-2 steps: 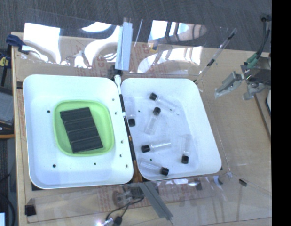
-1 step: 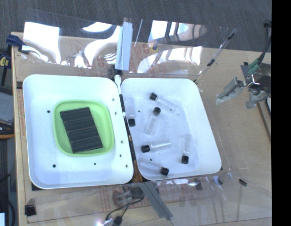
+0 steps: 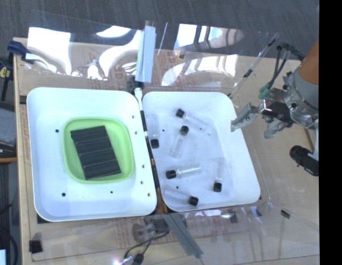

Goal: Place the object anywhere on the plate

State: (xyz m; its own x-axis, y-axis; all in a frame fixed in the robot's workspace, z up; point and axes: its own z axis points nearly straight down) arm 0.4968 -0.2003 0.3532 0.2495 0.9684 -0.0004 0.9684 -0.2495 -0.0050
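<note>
I take the green plate point(image 3: 70, 167) as my reference point. It sits inside the left bin point(image 3: 38, 192), and a dark ribbed rectangular block point(image 3: 95, 152) lies across its middle. Whether that block belongs to the task I cannot tell from here.

To the right of the plate, past the divider between the bins, the right bin point(image 3: 245, 175) holds several clear vials with black caps. One vial point(image 3: 179, 141) lies near the bin's middle, another vial point(image 3: 183, 171) lies below it, and a third vial point(image 3: 186, 116) lies toward the bin's far edge. More caps and vials are scattered around them. I judge these to be the objects to be moved. None of them is on the plate.

Further right of the plate, beyond the right bin's outer rim and above the tabletop point(image 3: 292, 225), I see the hand point(image 3: 259, 116). I see nothing between its fingers. Whether it is released or clenched I cannot tell, because the mechanism is small and cluttered with cables.

My assessment: the task is not done. Picking a vial, carrying it across to the plate and releasing it all remain.

The clear vial bodies are hard to distinguish against the white bin. The arm is cut off at the right.
</note>
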